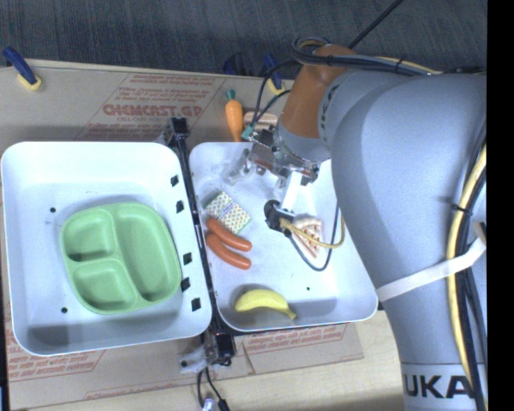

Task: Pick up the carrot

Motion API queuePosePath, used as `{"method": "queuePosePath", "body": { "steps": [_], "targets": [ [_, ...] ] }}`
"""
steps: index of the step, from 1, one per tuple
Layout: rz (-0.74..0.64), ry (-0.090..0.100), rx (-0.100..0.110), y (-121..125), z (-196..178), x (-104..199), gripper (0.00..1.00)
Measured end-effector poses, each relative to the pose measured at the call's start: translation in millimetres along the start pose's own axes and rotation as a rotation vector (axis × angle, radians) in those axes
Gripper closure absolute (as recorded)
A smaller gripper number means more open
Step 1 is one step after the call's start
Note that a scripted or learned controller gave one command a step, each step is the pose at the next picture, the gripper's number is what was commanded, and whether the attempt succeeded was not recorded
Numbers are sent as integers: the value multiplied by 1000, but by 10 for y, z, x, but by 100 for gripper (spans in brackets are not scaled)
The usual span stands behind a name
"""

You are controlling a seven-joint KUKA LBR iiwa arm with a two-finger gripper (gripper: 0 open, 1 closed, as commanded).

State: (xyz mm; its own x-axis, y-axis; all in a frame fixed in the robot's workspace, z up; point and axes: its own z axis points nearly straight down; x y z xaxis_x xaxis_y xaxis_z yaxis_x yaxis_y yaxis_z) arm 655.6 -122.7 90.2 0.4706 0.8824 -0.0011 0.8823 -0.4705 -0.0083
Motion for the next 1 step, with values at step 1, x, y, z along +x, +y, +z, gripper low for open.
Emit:
{"method": "queuePosePath", "body": {
  "steps": [1],
  "targets": [
    [-4, -1, 0, 7, -114, -2, 100]
  ]
}}
